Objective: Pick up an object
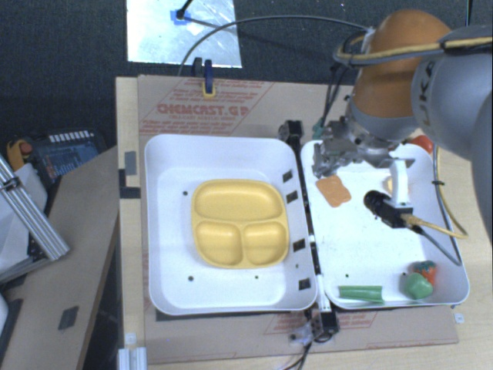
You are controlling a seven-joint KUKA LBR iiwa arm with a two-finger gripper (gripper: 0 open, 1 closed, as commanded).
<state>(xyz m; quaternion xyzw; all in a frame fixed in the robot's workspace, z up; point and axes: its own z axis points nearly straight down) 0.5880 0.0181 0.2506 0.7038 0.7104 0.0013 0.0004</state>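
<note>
- yellow divided tray (238, 223), three compartments, lies in the left white bin (166, 206)
- right white bin (362, 241) just beside it, black clips along the seam between them
- cardboard sheet (204, 106) with red print under both bins, yellow-and-blue clamp (207, 79) at its far edge
- shiny foil square (182, 20) on the dark floor beyond, blue tape spot on it
- aluminium rail (27, 214) and a dark electronics box (58, 154) at far left on a tan table (62, 299)
</note>
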